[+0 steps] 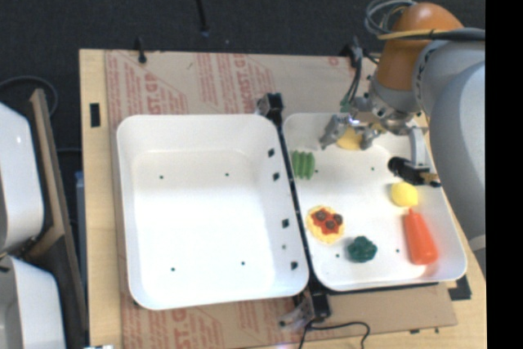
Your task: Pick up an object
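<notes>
Two shallow white bins of smooth, glossy plastic with rounded corners are seen side by side on a table (106, 200) covered by a sheet of brown cardboard printed with red lettering. The left bin (204, 208) shows a bare floor marked by a few small dark dots. The right bin (372, 274) carries several small toy-like things. A green ridged piece (304, 165) lies near the dividing rims. A flat yellow disc with red and dark spots (325, 224) is placed lower down, and a dark green knobbly lump (361, 249) sits just beside it. A smooth orange carrot-shaped piece (419, 237) lies along the right side, with a round yellow ball (403, 194) just above it. A pale yellow object (351, 142) is partly covered at the far end of the bin.

The grey arm with its rounded orange band is bent down from the right, and the claw (349, 132) is lowered over the pale yellow object. The metal fingers are seen splayed to either side of it; whether it is gripped cannot be told.
</notes>
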### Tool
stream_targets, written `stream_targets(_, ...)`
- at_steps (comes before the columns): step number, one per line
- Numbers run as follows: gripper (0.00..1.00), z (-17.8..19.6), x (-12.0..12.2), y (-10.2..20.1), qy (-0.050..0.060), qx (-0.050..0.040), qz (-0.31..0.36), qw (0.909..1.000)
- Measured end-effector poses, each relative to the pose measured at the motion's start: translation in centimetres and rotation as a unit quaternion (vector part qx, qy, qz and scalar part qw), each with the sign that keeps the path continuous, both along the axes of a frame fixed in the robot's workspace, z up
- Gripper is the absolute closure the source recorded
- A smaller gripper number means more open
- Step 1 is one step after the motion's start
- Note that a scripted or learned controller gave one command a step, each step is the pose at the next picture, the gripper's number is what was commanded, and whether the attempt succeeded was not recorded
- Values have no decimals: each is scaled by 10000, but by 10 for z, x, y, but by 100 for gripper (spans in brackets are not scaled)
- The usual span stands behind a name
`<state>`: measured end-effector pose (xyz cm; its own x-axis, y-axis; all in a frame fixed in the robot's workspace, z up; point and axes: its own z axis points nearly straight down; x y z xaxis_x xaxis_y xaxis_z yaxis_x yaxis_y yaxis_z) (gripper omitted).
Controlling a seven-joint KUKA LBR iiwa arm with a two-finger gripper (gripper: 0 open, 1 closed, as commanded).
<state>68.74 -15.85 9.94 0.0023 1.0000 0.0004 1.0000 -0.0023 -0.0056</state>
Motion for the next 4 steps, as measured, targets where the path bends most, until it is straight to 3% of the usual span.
stream_targets(1,100,10,-1,-3,5,-15,-9,10000)
stream_targets(2,0,10,0,-2,4,-15,-6,10000)
stream_targets(3,100,21,0,-3,-3,-20,-9,10000)
stream_targets(4,0,21,0,-3,0,-22,-7,10000)
